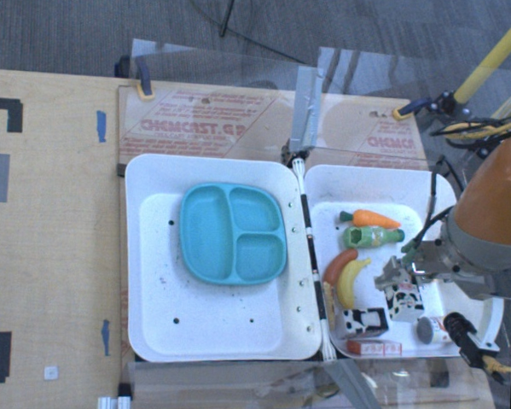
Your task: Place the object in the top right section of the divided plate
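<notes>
A teal divided plate [232, 234] lies in the left bin [147, 322], with one long section on its left and two smaller sections on its right. All three sections hold nothing. My gripper [399, 275] hangs over the right bin [325, 182], just right of a yellow banana [349, 281] and below a green bottle [372, 237]. A black-and-white patterned item [406, 302] lies right under the gripper. An orange carrot [374, 219] and a red pepper-like piece [338, 265] also lie in this bin.
A second black-and-white item [365, 319] and a red-and-white box [369, 347] lie at the right bin's front. A small grey-and-white object [432, 330] sits near its front right corner. A ridge between the bins [308, 262] separates them.
</notes>
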Available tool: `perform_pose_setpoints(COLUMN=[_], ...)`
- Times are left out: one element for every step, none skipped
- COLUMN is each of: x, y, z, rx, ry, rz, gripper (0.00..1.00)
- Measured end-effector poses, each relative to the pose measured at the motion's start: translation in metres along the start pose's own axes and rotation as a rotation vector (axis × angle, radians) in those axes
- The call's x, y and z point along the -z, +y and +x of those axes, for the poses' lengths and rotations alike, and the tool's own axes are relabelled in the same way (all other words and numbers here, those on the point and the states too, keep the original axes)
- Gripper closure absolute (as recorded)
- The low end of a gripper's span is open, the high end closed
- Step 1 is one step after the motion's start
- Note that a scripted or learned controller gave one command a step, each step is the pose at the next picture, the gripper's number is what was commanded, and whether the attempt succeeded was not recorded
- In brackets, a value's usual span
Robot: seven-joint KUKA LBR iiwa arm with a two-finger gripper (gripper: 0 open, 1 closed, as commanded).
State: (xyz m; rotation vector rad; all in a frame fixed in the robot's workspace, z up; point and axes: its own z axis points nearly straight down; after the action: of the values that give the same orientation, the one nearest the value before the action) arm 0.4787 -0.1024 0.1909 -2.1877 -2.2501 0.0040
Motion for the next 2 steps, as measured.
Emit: perform_pose_setpoints(x=[-0.059, -0.008], y=[0.0, 0.002], z=[0.001, 0.066], rx=[0.354, 0.36], ry=[0.0, -0.001], rz=[0.0, -0.001], gripper=[1.0, 1.0])
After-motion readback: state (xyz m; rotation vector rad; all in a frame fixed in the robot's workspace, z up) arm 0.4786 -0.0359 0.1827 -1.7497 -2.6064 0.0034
